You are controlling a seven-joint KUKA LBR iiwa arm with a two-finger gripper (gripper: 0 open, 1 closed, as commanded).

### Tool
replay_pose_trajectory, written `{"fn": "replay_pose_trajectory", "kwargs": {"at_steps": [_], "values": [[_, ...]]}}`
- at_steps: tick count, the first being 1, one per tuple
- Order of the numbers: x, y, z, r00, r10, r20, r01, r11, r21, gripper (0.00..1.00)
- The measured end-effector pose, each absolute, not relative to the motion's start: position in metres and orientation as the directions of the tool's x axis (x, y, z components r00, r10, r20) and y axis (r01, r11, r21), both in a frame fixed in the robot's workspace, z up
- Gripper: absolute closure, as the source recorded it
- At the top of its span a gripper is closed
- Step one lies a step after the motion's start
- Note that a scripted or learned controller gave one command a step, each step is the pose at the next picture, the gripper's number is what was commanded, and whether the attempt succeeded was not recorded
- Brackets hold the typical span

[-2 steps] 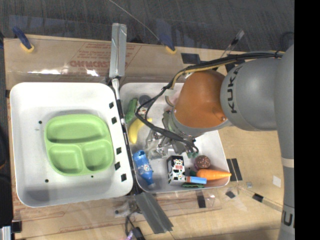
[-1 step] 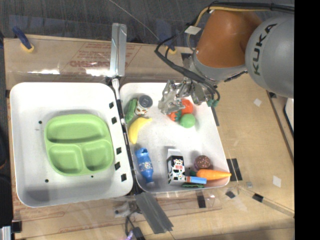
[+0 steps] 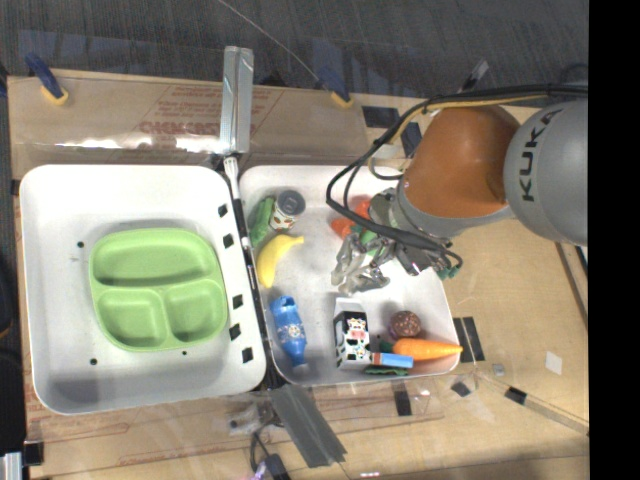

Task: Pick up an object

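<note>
The arm (image 3: 470,168) reached in from the right, wrist bent down, its hand (image 3: 358,271) low at the middle of the right bin (image 3: 310,183); whether it was spread or pressed together I cannot tell.

Robotics lab: KUKA arm (image 3: 545,173) over taped cardboard-covered surface (image 3: 520,298), two white bins (image 3: 50,268) clamped together, loose cables (image 3: 350,173), grey carpet floor (image 3: 120,18).

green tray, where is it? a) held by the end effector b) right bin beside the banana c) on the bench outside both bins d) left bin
d: the green tray lies flat in the left bin, while the banana and the end effector are over in the right bin.
</note>
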State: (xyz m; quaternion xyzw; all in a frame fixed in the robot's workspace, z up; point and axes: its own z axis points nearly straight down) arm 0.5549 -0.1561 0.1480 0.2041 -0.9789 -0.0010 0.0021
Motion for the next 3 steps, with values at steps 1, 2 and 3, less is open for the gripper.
{"fn": "replay_pose_trajectory", "kwargs": {"at_steps": [1, 2, 3], "values": [[0.576, -0.136, 0.218, -0.898, -0.440, -0.003, -0.440, 0.898, -0.003, 1.00], [0.646, -0.167, 0.094, -0.967, -0.253, 0.005, -0.253, 0.967, 0.003, 1.00], [0.660, -0.162, 0.214, -0.996, -0.084, -0.010, -0.084, 0.996, -0.004, 1.00]]}}
